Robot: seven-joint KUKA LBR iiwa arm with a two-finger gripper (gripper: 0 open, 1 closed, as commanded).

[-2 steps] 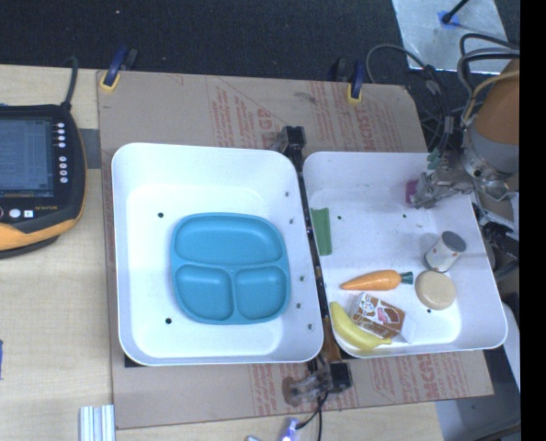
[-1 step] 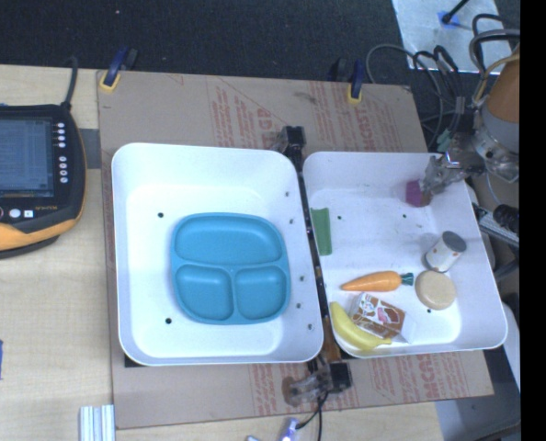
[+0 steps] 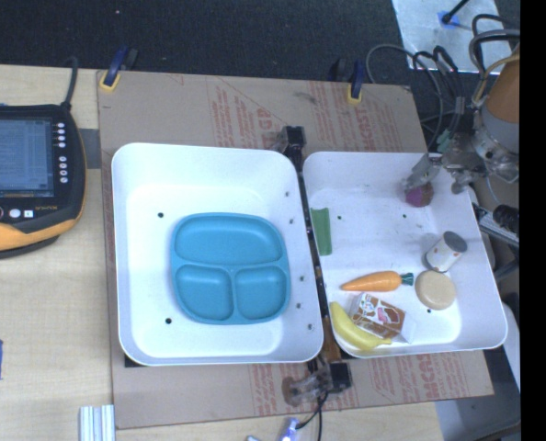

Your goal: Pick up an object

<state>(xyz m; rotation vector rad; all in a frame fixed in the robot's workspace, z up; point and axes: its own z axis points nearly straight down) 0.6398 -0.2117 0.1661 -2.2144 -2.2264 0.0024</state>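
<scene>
My gripper [image 3: 438, 178] hangs over the far right corner of the right bin [image 3: 365, 182], fingers spread apart and open. A small purple object [image 3: 418, 194] lies on the bin floor right at the left fingertip [image 3: 419, 175], not between the fingers. Nearer the front of this bin lie an orange carrot [image 3: 376, 282], a yellow banana [image 3: 349, 331], a brown snack packet [image 3: 382, 315], a tan round disc [image 3: 436, 290] and a small grey-and-white cylinder [image 3: 446, 250]. A green strip [image 3: 321, 231] rests against the bin's left wall.
The left bin [image 3: 140, 246] holds a blue divided plate [image 3: 230, 266]. A tablet pendant [image 3: 25, 168] sits on the bench at the far left. Cables [image 3: 420, 62] loop behind the right bin, close to the arm.
</scene>
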